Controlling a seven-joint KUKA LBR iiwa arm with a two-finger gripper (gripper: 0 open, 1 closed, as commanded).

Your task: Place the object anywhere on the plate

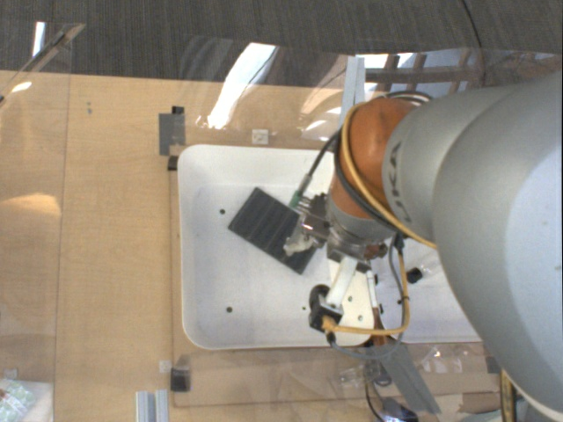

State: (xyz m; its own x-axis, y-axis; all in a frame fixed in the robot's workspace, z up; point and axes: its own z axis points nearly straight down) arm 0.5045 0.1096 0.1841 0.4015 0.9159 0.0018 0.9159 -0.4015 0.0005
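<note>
Here the gripper (301, 240), its grip state impossible to tell under the wrist, hangs over the lower-right end of the dark plate (266, 225), whose long axis slants up-left across the white bin (202, 315).

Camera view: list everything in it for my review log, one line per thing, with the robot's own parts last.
White bin: one, white, centre of the bench, its right part covered by the arm.
Dark plate: one, dark grey and ribbed, square, lying flat and turned at an angle in the bin's upper middle.
Bench: one, light wood, under the bin.
Clear panels: glare shows them over the bench; count unclear.
Black clips: two, at the bin's left corners.
Carpet: grey, along the top.
Arm: one, grey with an orange band, reaching in from the right.
Gripper: one, at the plate's right edge; finger state unclear.
</note>
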